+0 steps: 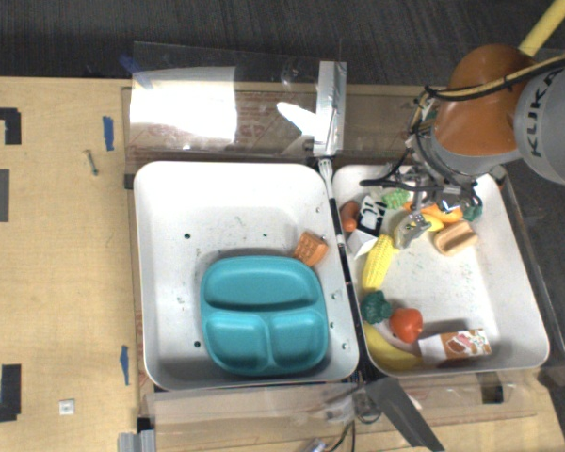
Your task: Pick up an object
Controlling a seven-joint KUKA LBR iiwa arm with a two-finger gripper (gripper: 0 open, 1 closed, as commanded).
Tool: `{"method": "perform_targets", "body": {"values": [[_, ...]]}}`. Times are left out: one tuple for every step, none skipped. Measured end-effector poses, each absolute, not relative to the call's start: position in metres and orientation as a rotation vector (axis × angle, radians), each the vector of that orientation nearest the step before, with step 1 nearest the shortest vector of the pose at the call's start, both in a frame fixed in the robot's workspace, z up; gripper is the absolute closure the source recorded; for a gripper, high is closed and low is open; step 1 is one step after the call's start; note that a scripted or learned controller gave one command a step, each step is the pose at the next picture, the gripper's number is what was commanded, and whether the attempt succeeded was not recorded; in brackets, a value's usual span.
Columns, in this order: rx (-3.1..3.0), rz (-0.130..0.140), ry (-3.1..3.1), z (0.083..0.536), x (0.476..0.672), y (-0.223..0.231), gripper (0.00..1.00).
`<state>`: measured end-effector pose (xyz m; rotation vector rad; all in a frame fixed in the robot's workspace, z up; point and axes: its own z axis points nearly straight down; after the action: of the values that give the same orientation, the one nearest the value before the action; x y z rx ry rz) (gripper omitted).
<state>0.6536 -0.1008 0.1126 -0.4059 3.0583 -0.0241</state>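
Nearest the camera, along the front wall of the right bin (532, 332), lie a banana (388, 349), a tomato (407, 324), a small carton (466, 344) and a green broccoli piece (374, 306), the first three touching or nearly so. Beside them, the left bin (160, 252) carries a teal divided plate (264, 314) and an orange piece (310, 249) near its right wall. Farther back in the right bin, a corn cob (377, 261) lies tilted, with a bread roll (454, 238) just beside the hand (416, 217). Whether the hand is open or closed cannot be told; nothing is seen held. Judgement: the approach step is in hand, no pick yet made. Next move calls for settling on one item, likely corn or roll, and closing squarely on it.
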Motion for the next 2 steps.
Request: {"method": "perform_targets", "body": {"values": [[-0.761, -0.003, 3.042, 0.087, 0.607, -0.157, 0.0], [-0.684, -0.016, 3.065, 0.087, 0.596, -0.11, 0.0]]}}
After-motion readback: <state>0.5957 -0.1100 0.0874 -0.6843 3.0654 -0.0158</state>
